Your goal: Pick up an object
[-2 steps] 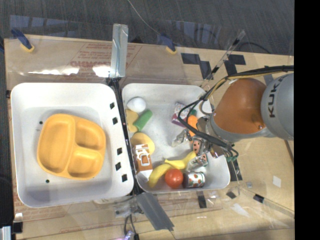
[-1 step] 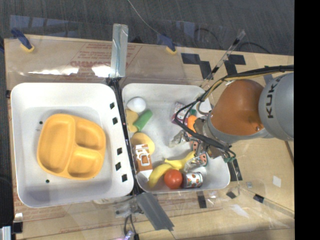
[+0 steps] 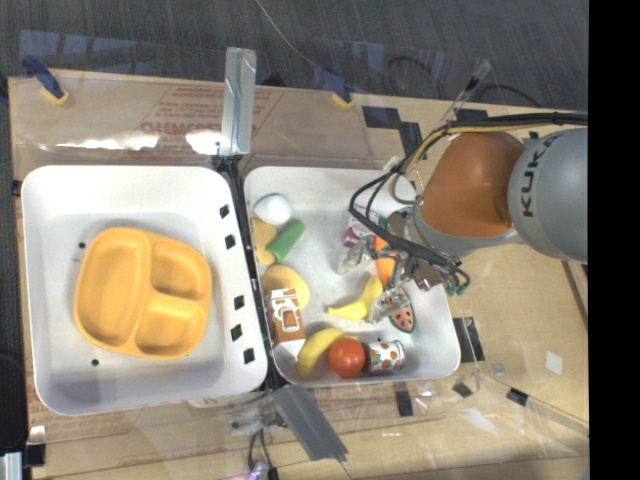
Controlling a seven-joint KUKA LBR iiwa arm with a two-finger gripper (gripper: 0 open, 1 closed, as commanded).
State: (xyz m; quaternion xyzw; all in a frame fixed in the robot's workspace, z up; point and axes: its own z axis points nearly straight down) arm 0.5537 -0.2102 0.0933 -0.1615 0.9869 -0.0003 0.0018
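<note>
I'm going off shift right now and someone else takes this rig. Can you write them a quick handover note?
End effector: down in the right bin, over the toys; nothing visibly held.
Things: banana, tomato, can, green cylinder and white ball all lie in the right bin. The yellow tray sits in the left bin.
Done: nothing lifted.
Left: grasp one object and raise it.

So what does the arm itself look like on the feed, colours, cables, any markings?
The arm is grey with a glossy orange band above the wrist and dark KUKA lettering on the grey shell. Thin black and yellow cables loop around the wrist down to the metal gripper.
</note>
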